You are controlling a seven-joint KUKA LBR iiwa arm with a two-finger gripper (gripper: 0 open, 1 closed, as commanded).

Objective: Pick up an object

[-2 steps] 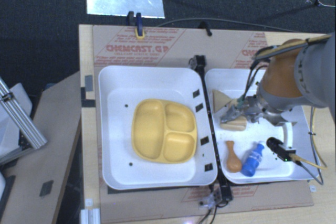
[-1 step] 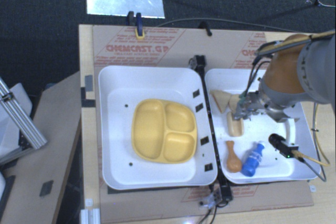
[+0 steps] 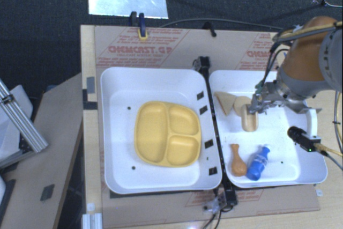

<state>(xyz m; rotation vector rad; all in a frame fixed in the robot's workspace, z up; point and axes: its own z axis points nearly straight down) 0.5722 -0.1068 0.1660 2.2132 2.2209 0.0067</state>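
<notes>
At the far left, a pale side table is sitting beside the bench, with a ribbed metal bar lying across its corner. Moving rightward, the left bin is holding a yellow divided plate, which is lying flat near its middle with its three compartments facing up. A row of black clips is running along the seam where the two bins are meeting. In the right bin, a tan wedge is lying near the back, and just beside it a tan wooden peg is standing directly beneath the gripper. The gripper is hanging over the top of that peg, seemingly touching it, but whether it is pinching the peg cannot be told from this angle. Toward the front of the same bin, an orange pear-shaped toy and a blue bottle are lying side by side, touching. The grey arm is reaching in from the right, with a black camera module hanging off its wrist.
</notes>
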